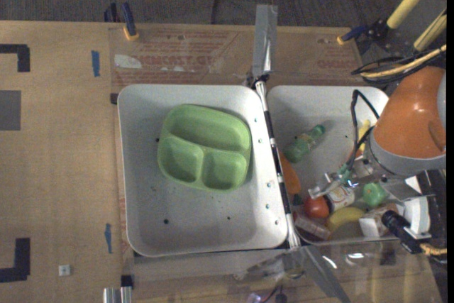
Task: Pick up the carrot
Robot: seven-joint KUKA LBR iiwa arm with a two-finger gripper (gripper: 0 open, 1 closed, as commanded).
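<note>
Carrot (289, 178) lies along the left wall of the right bin (323, 104), just above a tomato (317, 207). The gripper (339, 181) hangs over the clutter near that bin's front edge; whether its jaws are open or closed cannot be told. A green divided plate (205, 147) sits in the left bin (142, 174).

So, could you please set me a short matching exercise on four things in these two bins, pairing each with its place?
Things:
1. green divided plate
2. carrot
3. green bottle
4. tomato

Places:
A. right bin, along its left wall
B. left bin, upper middle
C. right bin, near its front edge, beside the banana
D. right bin, upper left part

Pairs: 1-B, 2-A, 3-D, 4-C
</note>
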